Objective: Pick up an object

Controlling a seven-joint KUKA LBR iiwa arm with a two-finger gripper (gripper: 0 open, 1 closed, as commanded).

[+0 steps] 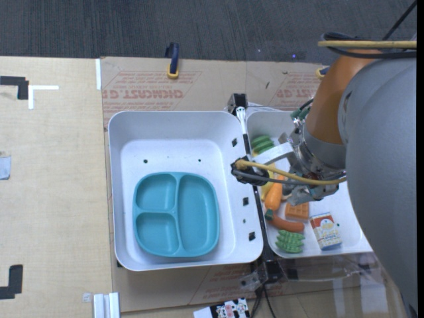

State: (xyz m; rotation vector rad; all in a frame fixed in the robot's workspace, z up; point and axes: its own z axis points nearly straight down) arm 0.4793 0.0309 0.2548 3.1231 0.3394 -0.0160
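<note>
**Small toy food under my wrist, and which piece I would take**

My arm [371, 111] reaches over the right bin [351, 240], and my wrist hangs low above the heap of little things in it. My pincer [299, 189] sits down among them, but the wrist and a yellow cable [278, 169] cover it, so I cannot tell how it stands or whether it has anything.

The candidates all lie in the right bin. An orange carrot-like piece [272, 195] sits near the bin's left wall, with an orange waffle-shaped block [297, 211] just beside it and a reddish sausage shape [287, 224] below. A green pod [289, 242] lies at the near edge, a small red-and-white carton [326, 231] to its right, and another green piece [261, 142] further back.

I judge these to be light toy food of hard, smooth plastic: stiff, not fragile, but apt to slip or squirt sideways out of a pinch on a rounded flank. The carton looks the easiest, since it has flat parallel faces and lies slightly apart; I would take it across its narrow width. The carrot I would grip across its thick middle, not the taper.

The left bin [126, 177] holds a teal divided plate [177, 214], flat and thin-edged, a poor choice for me on this table [53, 197].
</note>
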